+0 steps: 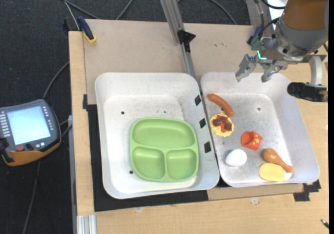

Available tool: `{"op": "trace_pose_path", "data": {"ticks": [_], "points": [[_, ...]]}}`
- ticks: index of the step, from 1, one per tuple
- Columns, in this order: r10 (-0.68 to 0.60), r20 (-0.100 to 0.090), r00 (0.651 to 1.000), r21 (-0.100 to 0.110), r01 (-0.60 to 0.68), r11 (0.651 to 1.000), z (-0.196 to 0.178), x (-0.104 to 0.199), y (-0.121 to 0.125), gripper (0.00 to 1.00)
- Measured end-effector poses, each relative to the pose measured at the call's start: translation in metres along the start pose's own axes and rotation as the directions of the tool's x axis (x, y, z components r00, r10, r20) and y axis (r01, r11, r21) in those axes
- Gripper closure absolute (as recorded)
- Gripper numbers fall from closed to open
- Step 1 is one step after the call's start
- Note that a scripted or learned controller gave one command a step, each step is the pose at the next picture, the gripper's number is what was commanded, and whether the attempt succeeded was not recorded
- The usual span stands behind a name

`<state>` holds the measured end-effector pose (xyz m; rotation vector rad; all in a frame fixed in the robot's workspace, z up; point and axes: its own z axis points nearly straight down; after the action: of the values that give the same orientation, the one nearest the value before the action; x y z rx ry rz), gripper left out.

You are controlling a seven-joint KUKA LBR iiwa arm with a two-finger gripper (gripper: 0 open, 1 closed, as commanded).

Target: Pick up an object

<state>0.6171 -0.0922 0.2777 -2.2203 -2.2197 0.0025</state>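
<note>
My gripper [257, 72] hangs open over the back edge of the right bin [305, 139], with nothing between its two grey fingers. Below it in that bin lie an orange sausage [221, 103], a small yellow tart with dark berries [222, 124], a red pepper piece [251, 140], a white egg [236, 158], a brown drumstick [276, 159] and a yellow lemon-like piece [272, 172]. The sausage is the nearest of them, down and to the left of the fingers.
The left bin [112, 123] holds a green divided plate [165, 149]. A metal pole [172, 14] slants down to the gap between the bins. A teach pendant [27, 131] lies off the bench at left.
</note>
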Motion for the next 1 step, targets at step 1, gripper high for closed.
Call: {"op": "trace_pose_path", "data": {"ticks": [1], "points": [[0.000,0.000,1.000,-0.002,0.000,1.000,-0.0010,0.0000,0.0004,0.00]]}}
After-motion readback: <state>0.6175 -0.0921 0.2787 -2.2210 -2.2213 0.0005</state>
